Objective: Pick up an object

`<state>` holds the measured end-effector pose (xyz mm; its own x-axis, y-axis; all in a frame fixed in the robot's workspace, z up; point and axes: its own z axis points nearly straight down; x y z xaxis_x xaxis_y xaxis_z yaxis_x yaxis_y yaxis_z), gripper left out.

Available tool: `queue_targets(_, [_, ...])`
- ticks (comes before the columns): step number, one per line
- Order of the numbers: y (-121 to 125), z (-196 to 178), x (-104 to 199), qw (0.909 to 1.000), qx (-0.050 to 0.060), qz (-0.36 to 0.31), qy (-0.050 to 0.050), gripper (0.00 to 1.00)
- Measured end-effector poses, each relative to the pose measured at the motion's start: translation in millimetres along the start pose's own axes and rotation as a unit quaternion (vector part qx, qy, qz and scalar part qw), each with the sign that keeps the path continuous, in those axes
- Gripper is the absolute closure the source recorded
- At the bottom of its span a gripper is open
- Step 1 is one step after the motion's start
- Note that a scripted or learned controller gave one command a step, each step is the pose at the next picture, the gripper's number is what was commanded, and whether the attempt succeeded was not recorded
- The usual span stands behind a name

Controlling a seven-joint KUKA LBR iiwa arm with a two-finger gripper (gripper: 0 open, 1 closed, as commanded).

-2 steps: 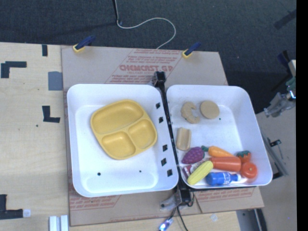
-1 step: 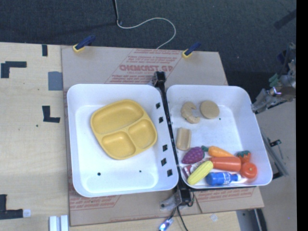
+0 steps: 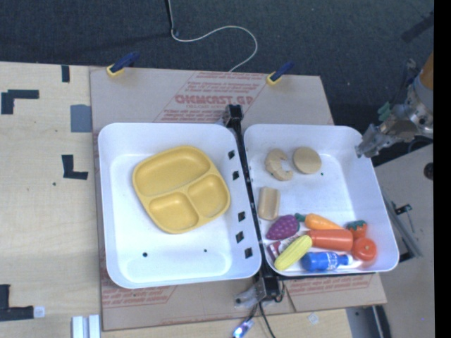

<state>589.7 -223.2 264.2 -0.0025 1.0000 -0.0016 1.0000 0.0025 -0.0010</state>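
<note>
Two shallow white bins sit side by side on a brown cardboard sheet (image 3: 211, 97) on the bench.

The left white bin (image 3: 120, 259) holds one thing: a yellow plastic plate with three sections (image 3: 181, 188). It lies a bit tilted, near the middle of that bin.

The right white bin (image 3: 352, 182) holds the toy food. Up at about 11 o'clock in this bin lie a tan bitten cookie (image 3: 279, 165) and a round tan cookie (image 3: 306, 160), just beside each other. Below them, near the bin's left wall, is a tan block like a slice of bread (image 3: 268, 203).

Down at 6 o'clock the rest of the toys are bunched close. There is a purple bunch of grapes (image 3: 282, 226), an orange carrot (image 3: 323, 222), a long orange-red sausage (image 3: 330, 239), a red tomato (image 3: 364, 248), a yellow ear of corn (image 3: 292, 252) and a blue and white bottle lying on its side (image 3: 325, 261). The corn lies across the edge of the bottle. The tomato sits at 3 o'clock from the sausage, touching it.

The grey robot arm's jaws are at about 2 o'clock, just past the right bin's top right corner. The gripper (image 3: 371, 144) looks grey and blurry there. I cannot tell if the jaws are wide or narrow. Nothing is seen in them. They are well apart from the toys.

A thin white cord (image 3: 218, 32) loops on the dark floor at 12 o'clock.
</note>
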Motion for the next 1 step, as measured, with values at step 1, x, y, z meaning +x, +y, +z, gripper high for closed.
queue_targets(1, [-0.8, -12.0, 0.8, 1.0, 0.0, 0.0, 0.0, 1.0])
